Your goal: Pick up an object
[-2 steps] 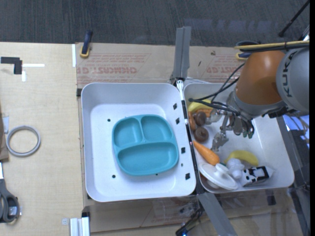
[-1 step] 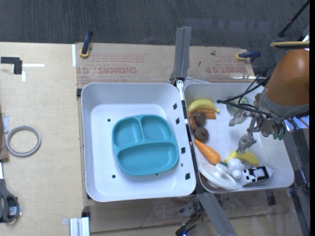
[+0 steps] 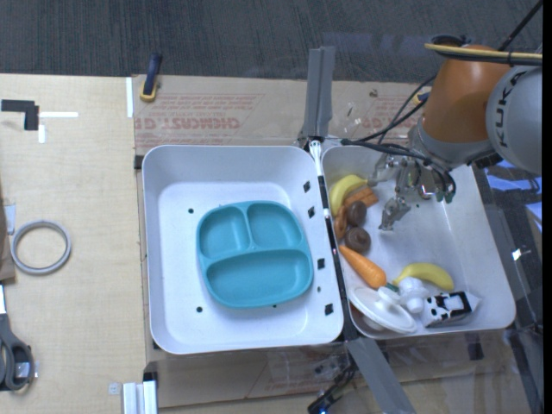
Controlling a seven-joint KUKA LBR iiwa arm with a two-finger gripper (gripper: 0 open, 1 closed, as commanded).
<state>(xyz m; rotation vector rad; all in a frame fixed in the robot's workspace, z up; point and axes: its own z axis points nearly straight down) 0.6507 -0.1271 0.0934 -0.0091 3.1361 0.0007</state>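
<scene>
Tan bench bearing two white bins, dark carpet beyond.

Carrot, bananas, toys clustered in right bin.

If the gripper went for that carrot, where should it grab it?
Probably the thick middle of the carrot, coming straight down from above. It lies flat and slanted in the right bin, so the fingers should close across its narrow width, clear of the brown piece at its upper end.
</scene>
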